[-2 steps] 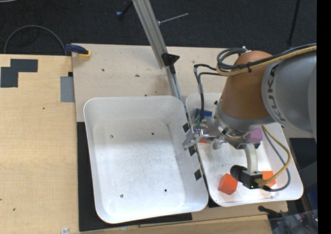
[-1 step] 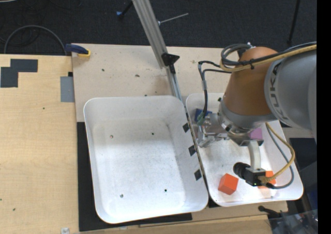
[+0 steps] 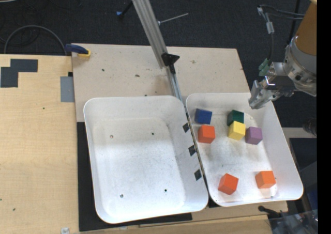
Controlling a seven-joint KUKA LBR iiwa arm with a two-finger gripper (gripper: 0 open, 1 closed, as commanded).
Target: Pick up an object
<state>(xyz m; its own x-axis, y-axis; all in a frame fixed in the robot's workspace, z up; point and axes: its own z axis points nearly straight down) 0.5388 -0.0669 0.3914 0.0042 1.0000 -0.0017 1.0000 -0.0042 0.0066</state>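
I see the gripper (image 3: pixel 257 101) over the right bin's (image 3: pixel 287 150) far right corner, jaws' state unclear to me, near the green cube (image 3: pixel 236 117) and yellow cube (image 3: pixel 237 130)

Seven small coloured cubes lie in the right bin (image 3: pixel 289 168), all resting flat on its white floor. A blue cube (image 3: pixel 204 116) sits near the bin's upper left corner, with a red-orange cube (image 3: pixel 207 134) just below it, close to the left wall. To their right, a dark green cube (image 3: pixel 236 117) touches a yellow cube (image 3: pixel 237 130) that lies just in front of it. A purple cube (image 3: pixel 253 135) sits just beside the yellow one, on its right. Well apart from this group, toward the bin's near edge, two orange cubes rest: one (image 3: pixel 228 183) near the lower left, the other (image 3: pixel 265 180) near the lower right wall
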